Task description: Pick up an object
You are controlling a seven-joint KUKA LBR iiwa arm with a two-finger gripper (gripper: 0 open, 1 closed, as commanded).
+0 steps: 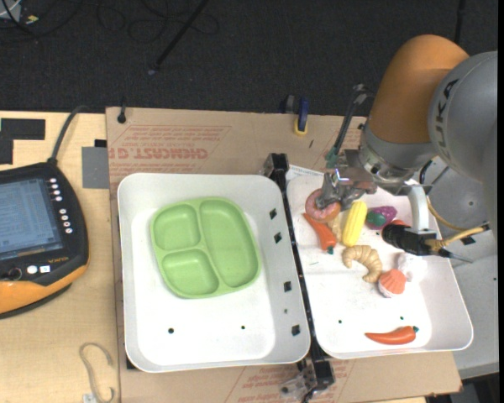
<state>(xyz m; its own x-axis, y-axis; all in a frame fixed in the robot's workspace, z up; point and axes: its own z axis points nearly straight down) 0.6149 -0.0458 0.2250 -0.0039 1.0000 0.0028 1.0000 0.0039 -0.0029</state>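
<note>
My gripper [343,188] hangs low over the far left part of the right bin [437,309]. It is right above a pink donut [322,206] and partly covers it. Beside the donut lie an orange carrot [324,232] and a yellow corn cob [354,223]. A purple eggplant [380,217] sits just right of the corn. Nearer the front are a tan croissant [365,259], a pink shrimp [392,283] and a red chili pepper [392,335]. Nothing shows as lifted off the bin floor.
A green divided plate [206,246] lies in the left bin [143,326]. A teach pendant [25,233] rests on the bench at far left. The raised divider [287,250] runs between the two bins.
</note>
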